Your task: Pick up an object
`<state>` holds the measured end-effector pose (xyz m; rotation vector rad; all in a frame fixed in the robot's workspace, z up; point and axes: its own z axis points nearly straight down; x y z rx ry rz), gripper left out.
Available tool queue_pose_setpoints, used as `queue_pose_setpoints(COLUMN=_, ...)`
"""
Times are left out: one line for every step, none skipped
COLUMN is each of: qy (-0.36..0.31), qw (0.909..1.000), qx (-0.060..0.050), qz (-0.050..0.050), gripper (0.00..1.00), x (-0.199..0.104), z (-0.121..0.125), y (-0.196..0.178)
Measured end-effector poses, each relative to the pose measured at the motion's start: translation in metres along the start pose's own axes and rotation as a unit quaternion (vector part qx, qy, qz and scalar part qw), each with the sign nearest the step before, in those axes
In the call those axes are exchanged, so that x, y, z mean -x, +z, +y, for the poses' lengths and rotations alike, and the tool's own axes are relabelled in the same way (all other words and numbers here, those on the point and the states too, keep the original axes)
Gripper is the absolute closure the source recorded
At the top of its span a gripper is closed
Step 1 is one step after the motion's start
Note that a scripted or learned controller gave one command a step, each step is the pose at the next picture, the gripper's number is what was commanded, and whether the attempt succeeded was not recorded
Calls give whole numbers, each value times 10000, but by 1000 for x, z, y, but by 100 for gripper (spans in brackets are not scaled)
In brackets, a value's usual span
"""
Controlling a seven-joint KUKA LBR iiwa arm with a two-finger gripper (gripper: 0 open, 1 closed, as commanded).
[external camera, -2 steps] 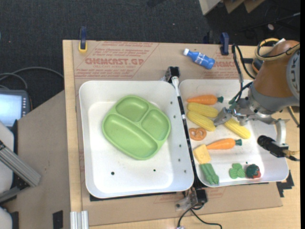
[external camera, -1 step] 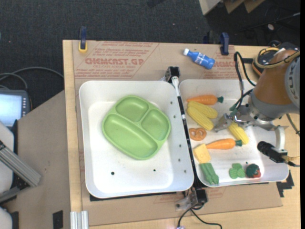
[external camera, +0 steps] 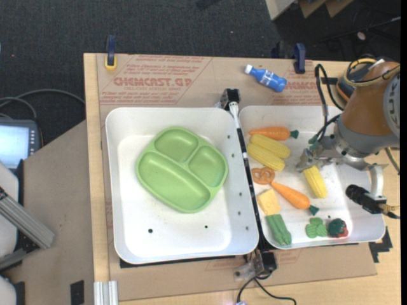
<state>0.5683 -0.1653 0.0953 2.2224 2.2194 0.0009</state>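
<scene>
I am seeing the right bin [external camera: 375, 235] crowding my claw [external camera: 310, 164]: corn cobs [external camera: 268, 152], carrots [external camera: 291, 196], pretzel [external camera: 262, 175]. Left bin [external camera: 121, 189] is lying open around the green plate [external camera: 182, 168].

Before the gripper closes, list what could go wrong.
1. The gripper sits at the small corn, with the big corn and a carrot near; the fingers may nudge a neighbour or close on nothing.
2. The corn is rounded and lies flat; it could roll or slip out of a pinch.
3. The toys crowd the right bin, so a miss may scatter them.
</scene>
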Motion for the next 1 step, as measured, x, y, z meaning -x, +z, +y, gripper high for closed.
queue_pose_setpoints(qy=-50, qw=10000, qx=25, qz=17, gripper=100, x=-94, z=-38, y=-95)
